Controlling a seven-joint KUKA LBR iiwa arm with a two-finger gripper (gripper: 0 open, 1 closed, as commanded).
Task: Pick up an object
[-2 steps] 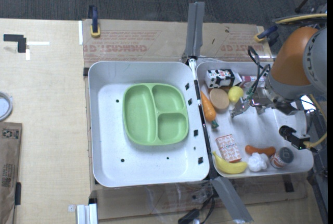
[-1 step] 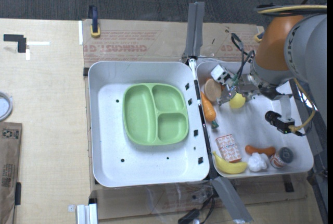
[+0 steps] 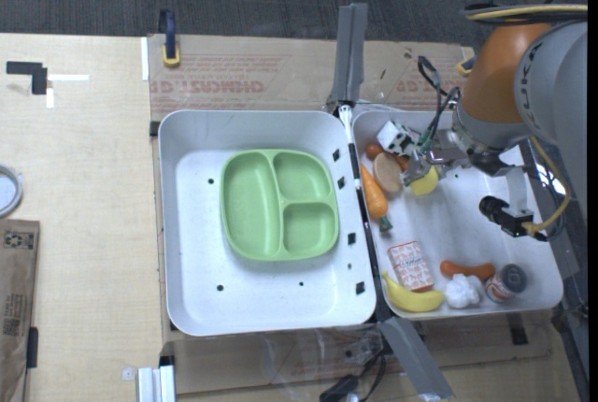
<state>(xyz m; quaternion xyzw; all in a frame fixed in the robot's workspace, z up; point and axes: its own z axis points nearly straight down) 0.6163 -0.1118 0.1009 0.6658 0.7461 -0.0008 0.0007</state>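
Reaching into the right bin (image 3: 537, 283), the gripper (image 3: 418, 168) sits low among a yellow object (image 3: 425, 182) and carrot (image 3: 374, 193), presumably seeking one. Whether it is apart or clamped cannot be told. The green plate (image 3: 280, 204) lies alone in the left bin (image 3: 187, 279).

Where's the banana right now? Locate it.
The banana lies in the right bin, at its near-left corner, just below the small red-and-white box and left of the white lump.
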